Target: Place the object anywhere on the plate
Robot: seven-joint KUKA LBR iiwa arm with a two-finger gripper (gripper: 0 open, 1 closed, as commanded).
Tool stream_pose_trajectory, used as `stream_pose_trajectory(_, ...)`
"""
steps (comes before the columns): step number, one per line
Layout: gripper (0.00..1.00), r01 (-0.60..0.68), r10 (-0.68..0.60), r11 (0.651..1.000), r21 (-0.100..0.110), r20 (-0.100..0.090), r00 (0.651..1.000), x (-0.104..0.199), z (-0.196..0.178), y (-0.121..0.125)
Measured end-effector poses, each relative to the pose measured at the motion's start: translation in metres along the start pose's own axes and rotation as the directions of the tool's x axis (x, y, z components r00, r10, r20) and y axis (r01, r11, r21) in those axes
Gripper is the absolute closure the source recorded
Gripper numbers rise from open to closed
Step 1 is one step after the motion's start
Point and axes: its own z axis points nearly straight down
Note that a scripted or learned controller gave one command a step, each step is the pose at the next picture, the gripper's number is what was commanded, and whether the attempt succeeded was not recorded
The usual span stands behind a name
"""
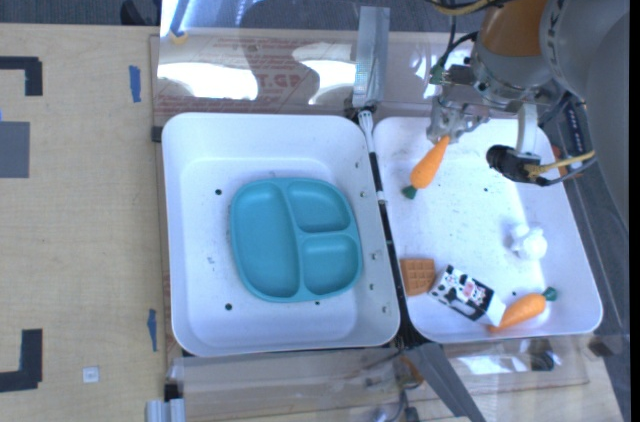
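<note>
The arm (560,0) reaches over the right bin (575,255). The left bin (190,160) carries the teal plate (295,238). The gripper (447,132) hangs above the right bin, its fingers closed on the top end of a carrot (428,164), which dangles tilted, green tip down, near the divider.
</note>
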Motion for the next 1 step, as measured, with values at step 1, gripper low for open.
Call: stream_pose_trajectory(1, 1.0, 0.174, -0.174, 0.985, 0.002, -0.004, 0.985, 0.1177, -0.0001, -0.0419)
